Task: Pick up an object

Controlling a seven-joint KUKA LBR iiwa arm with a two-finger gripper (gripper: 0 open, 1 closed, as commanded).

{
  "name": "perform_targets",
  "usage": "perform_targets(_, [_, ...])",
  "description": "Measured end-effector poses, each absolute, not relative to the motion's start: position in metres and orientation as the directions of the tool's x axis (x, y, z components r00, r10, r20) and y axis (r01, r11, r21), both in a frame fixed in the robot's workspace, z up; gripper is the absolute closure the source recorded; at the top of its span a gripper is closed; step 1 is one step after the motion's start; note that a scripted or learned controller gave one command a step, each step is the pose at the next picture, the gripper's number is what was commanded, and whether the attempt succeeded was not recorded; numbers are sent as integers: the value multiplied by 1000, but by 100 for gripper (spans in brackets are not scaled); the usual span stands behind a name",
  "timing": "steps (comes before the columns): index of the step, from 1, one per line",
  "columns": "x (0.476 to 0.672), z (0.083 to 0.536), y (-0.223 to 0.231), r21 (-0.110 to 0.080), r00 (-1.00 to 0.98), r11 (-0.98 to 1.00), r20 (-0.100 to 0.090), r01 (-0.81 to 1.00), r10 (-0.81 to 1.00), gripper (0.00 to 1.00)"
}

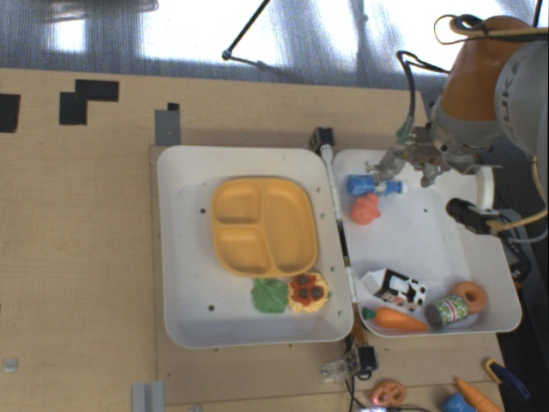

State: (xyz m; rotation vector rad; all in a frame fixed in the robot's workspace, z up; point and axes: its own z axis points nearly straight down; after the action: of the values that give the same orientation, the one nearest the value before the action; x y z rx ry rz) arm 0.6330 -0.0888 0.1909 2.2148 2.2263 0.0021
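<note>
Carrot [400,319], milk carton [397,289], can [448,310] and donut [471,297] crowd your right bin's [429,234] near edge; your gripper [410,159] hangs at its far edge, fingers spread, just beside the blue bottle [373,185] and pink toy [365,210].

Bright even light, floor glare, perhaps slightly soft

Arm [506,67] cut off by right edge. End effector [412,163] fingers too small to read. Orange item [470,396] on worktop [77,256] cropped at near edge.
</note>
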Motion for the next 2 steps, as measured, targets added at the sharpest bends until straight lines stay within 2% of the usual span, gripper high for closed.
perform_targets(1, [641,86,-85,2,149,-149,1,989,989,0])
perform_targets(2, [656,83,-173,-20,161,-161,-3,987,987,0])
